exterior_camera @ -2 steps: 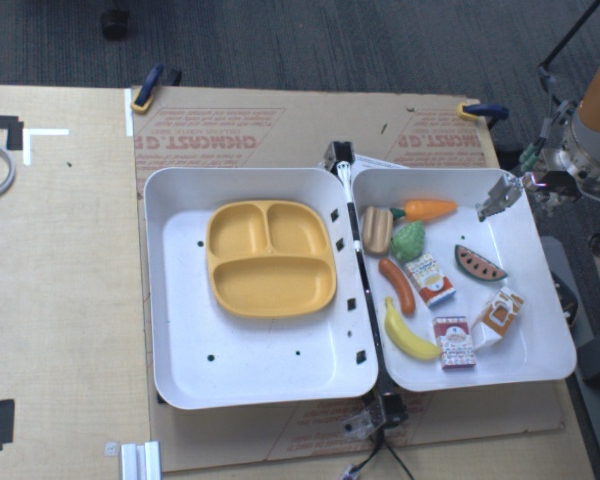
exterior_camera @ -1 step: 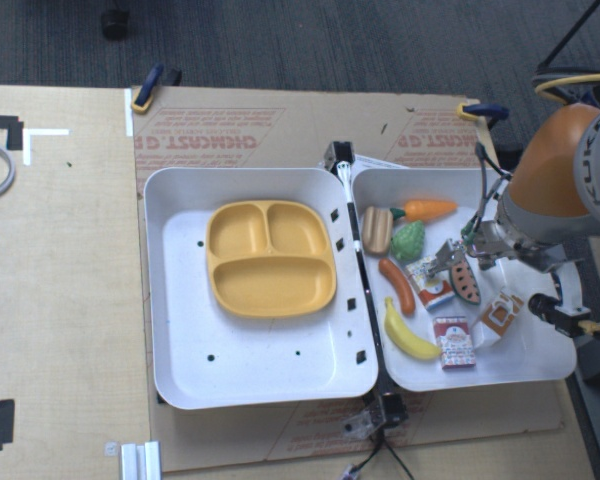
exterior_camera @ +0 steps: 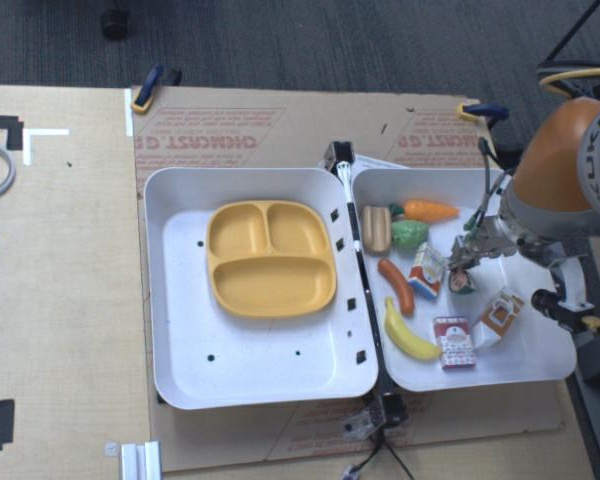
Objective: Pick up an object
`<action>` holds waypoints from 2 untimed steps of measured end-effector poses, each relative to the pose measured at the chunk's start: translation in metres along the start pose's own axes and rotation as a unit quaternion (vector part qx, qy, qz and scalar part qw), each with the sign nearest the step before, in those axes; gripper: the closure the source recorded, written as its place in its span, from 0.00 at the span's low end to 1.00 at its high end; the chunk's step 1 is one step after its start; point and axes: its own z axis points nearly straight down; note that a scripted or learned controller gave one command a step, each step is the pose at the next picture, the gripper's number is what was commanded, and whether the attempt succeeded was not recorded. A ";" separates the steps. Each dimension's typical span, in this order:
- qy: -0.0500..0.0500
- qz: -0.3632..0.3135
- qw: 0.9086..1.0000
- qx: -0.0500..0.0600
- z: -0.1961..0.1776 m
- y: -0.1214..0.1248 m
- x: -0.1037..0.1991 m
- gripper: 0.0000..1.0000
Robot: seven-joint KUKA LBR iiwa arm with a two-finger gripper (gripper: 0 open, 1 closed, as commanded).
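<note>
On a cardboard-covered worktop [exterior_camera: 230, 128], the right bin [exterior_camera: 540, 363] holds toy food; the gripper [exterior_camera: 464, 265] hangs just right of a small carton [exterior_camera: 426, 271], jaws' state unclear

The arm [exterior_camera: 560, 168] reaches in from the right, claw [exterior_camera: 464, 264] lowered.

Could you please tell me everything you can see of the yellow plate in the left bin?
The plate is a yellow-orange rounded rectangle that looks like matte plastic, with a raised rim and three compartments: two smaller ones on the far side, one long one on the near side. All three hold nothing. It lies flat and upright on the floor of the left bin, towards the far side and roughly centred across. Nothing else touches it.
</note>
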 end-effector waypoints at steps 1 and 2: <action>0.000 0.000 1.000 0.000 0.000 0.000 0.000 0.00; 0.000 -0.081 0.997 0.003 0.014 0.032 0.056 0.00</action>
